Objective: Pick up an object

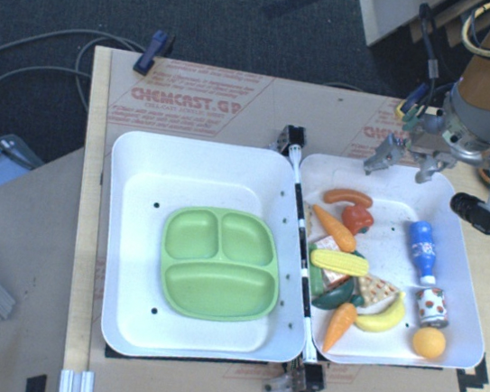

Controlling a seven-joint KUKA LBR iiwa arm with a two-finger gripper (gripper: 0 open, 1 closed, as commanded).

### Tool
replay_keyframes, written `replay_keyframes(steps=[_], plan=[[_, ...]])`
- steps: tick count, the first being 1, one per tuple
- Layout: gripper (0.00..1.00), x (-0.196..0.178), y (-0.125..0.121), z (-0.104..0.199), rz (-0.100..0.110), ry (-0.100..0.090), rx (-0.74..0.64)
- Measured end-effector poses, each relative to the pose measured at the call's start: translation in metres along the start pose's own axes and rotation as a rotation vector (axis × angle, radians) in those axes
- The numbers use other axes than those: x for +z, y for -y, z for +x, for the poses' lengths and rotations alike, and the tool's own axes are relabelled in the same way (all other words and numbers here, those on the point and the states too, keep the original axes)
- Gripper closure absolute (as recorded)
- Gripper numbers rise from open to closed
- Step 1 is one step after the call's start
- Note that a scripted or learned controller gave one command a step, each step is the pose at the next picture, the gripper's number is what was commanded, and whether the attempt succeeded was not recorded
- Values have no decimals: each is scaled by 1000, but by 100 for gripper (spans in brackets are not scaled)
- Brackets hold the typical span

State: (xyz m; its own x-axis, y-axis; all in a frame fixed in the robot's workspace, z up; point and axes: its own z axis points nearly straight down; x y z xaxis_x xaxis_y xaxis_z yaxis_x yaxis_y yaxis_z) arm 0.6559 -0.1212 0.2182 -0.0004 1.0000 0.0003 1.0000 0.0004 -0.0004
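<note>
My gripper (405, 162) hangs open over the far edge of the right bin (467, 269), nothing between its fingers. In that bin lie a sausage (347, 198), a red pepper (357, 218), a carrot (332, 228), a corn cob (339, 262), a waffle piece (377, 293), a banana (383, 319), a second carrot (339, 325), a blue bottle (421, 249), a small spotted can (432, 305) and an orange (428, 342). A dark green item (331, 293) sits under the corn.
The left bin (132, 219) holds a green divided plate (219, 262). A black clamp (292, 137) sits between the bins at the far side. A blue clip (153, 51) rests at the board's far left corner.
</note>
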Motion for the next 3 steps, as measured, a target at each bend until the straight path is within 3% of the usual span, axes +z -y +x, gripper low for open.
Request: replay_keyframes(steps=[1,2,3], plan=[[0,128,22,3,3,-1,1],[100,116,20,3,-3,1,1],[100,33,76,80,0,-1,-1]])
